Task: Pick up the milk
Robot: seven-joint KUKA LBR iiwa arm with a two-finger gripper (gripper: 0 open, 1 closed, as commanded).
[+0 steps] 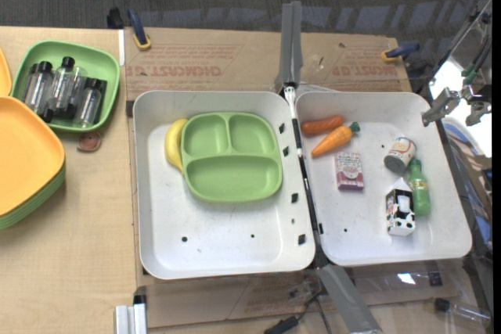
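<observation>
white-and-black milk carton (401, 213) at 4 o'clock in right bin (368, 246), touching green bottle (419, 188) | my gripper (450, 102) at bin's 1 o'clock rim; grip state: cannot tell | milk lies toward 7 o'clock from me, long axis roughly 12–6

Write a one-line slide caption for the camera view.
Milk carton lies beside green bottle in right bin; green divided plate in left bin.
</observation>
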